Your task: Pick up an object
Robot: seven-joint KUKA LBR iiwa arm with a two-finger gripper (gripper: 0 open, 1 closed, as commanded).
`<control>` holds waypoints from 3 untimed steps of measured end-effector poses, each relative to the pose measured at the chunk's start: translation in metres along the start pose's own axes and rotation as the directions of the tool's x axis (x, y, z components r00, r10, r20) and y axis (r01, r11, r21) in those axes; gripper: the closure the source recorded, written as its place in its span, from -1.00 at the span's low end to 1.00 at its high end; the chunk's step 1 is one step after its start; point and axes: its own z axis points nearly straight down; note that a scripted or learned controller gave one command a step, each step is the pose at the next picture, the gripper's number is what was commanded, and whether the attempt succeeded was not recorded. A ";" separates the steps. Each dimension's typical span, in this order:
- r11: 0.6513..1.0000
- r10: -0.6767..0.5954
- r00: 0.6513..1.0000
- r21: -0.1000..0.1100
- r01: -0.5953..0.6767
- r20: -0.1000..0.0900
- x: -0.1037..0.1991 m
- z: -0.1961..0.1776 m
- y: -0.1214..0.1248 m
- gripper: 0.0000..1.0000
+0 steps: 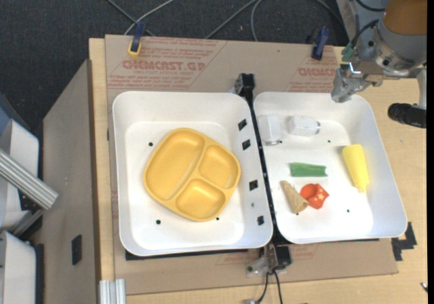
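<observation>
Hovering over the far right corner of the right-hand shallow white bin [386,160], the grey two-finger gripper [344,89] hangs from the arm's orange-banded wrist [407,4], which comes in from the upper right. Whether it is spread or closed, I cannot tell from this slant; nothing is seen held in it.

All the loose things lie in that right bin, nearer the camera than the gripper. Closest to it is a white rounded plastic piece [303,125], to the gripper's lower left, with a pale grey rectangular block [269,128] just beside that, against the divider [260,160] between the bins. Further down sits a flat green strip [308,169] in the middle of the bin. A yellow corn-cob-shaped toy [356,167] lies along the right side, roughly below the gripper and well apart from it. Near the front, a small red crumpled object [314,195] touches a tan wedge-shaped piece [293,197] on its left.

The left white bin [129,160] carries a yellow plastic tray with three compartments [192,174], lying flat and turned at an angle, well apart from the gripper.
</observation>
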 end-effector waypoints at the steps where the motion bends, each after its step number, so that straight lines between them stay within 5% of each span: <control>1: 1.000 -0.004 1.000 0.008 0.004 -0.003 0.060 0.015 -0.005 1.00; 3: 1.000 -0.005 1.000 0.009 0.005 -0.004 0.170 0.032 -0.028 1.00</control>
